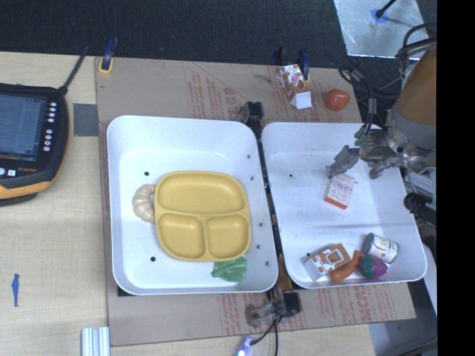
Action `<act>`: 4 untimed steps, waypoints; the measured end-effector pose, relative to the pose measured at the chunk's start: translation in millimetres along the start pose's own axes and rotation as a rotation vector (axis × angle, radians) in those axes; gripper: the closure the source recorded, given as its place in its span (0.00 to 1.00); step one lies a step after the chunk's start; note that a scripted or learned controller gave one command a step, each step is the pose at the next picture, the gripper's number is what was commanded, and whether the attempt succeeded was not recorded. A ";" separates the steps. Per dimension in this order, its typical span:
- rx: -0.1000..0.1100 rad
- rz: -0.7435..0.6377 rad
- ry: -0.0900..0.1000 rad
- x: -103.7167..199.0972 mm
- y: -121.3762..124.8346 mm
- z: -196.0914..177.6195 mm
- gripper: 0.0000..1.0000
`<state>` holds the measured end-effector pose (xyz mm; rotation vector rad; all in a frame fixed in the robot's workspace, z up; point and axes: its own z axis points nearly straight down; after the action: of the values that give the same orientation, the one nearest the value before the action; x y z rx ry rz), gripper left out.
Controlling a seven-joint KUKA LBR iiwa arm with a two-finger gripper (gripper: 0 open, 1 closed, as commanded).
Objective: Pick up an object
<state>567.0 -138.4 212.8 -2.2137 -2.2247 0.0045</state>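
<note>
Tool (355, 159) hovers above the red-and-white packet (340, 192) in the right bin (297, 221), presumably lining up a pick. You cannot tell its state.

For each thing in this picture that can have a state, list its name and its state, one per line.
yellow divided plate: right way up, in the left bin, its compartments bare.
green item: partly tucked under the plate's near edge.
red-and-white packet: lying flat in the right bin, just below the hand.
small carton: standing outside the bins.
tablet: screen lit.
</note>
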 end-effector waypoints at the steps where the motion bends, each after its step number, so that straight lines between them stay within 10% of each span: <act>1: 0.003 0.000 -0.001 -26.6 3.6 110.4 0.00; 2: 0.002 -0.003 -0.002 -27.7 4.3 99.1 1.00; 3: 0.002 -0.004 -0.003 -27.7 4.3 99.1 0.00; 4: -0.003 -0.001 -0.003 -7.6 24.0 121.1 0.00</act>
<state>590.5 -145.8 91.6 -2.2152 -2.2291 0.0036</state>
